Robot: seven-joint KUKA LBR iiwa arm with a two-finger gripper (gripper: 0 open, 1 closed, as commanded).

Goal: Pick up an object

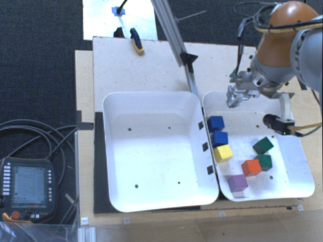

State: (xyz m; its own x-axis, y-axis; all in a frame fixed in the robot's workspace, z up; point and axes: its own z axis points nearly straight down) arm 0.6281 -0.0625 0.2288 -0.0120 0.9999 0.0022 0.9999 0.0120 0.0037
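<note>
7 blocks are counted in the right bin (298, 185): nearest, 1 purple block (237, 183), then 1 orange block (251, 167), 2 green blocks (263, 154), 1 yellow block (223, 153) and 2 blue blocks (217, 130) stacked along the bin's left wall. The left bin (151, 155) is seen beside it. The gripper (235, 99) is held over the right bin's far rim, just beyond the far blue block and apart from it. Whether it is spread or closed cannot be told; nothing is seen in its grasp.

Grey arm bent downward, pincer (235, 99) hanging free
</note>
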